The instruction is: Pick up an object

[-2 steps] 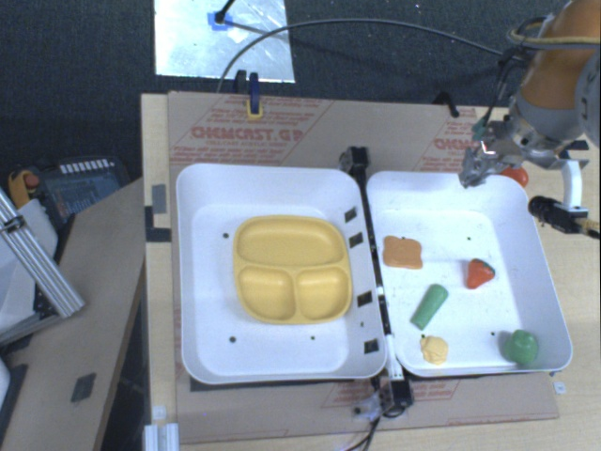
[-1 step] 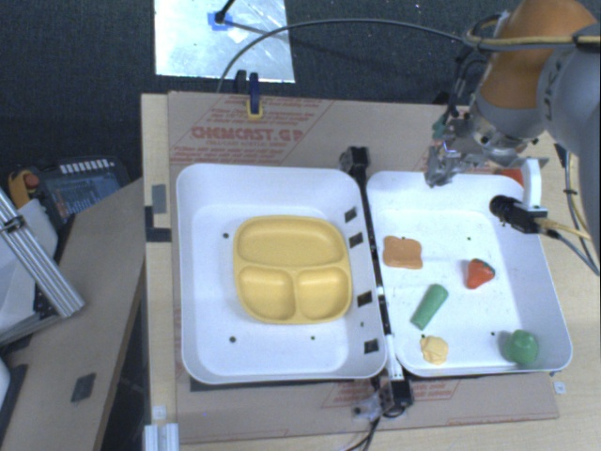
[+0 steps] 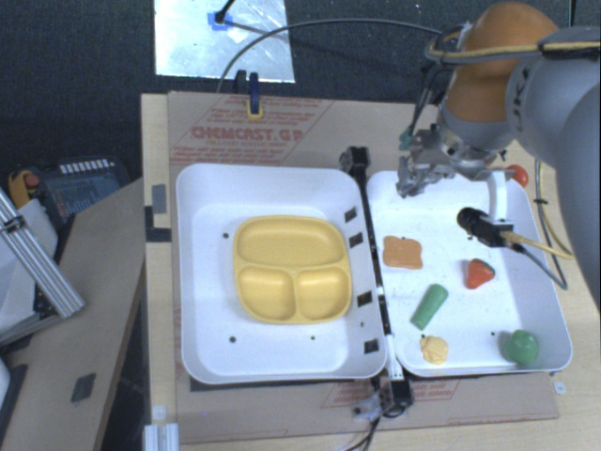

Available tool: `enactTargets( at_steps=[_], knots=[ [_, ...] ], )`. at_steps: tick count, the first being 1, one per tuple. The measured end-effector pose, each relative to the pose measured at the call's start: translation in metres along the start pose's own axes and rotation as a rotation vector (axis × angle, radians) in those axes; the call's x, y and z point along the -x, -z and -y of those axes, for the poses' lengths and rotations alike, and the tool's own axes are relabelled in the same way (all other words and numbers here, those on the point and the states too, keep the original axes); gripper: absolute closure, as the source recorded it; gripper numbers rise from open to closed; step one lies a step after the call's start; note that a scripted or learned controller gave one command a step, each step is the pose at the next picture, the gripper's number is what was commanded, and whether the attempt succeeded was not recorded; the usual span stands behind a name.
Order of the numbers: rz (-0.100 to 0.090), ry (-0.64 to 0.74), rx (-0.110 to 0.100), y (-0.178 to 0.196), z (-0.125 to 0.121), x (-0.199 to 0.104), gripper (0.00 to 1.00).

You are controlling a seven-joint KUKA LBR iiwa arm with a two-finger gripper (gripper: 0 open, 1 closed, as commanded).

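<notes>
five small toy foods lie in the right bin [image 3: 554, 327], the orange slab [image 3: 402, 252] nearest the yellow tray [image 3: 289, 268]; we judge it light, stiff, best pinched across its short sides, though the gripper's [image 3: 410, 188] state we cannot tell.
</notes>
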State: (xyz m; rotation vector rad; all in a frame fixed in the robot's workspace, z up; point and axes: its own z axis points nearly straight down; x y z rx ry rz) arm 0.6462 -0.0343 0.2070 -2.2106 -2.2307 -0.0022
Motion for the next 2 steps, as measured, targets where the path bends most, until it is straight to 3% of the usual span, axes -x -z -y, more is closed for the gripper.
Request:
enactTargets(
  at_steps=[2],
  knots=[
    [-0.001,0.002,0.000,0.001,0.018,-0.126,1.00]
  ],
)
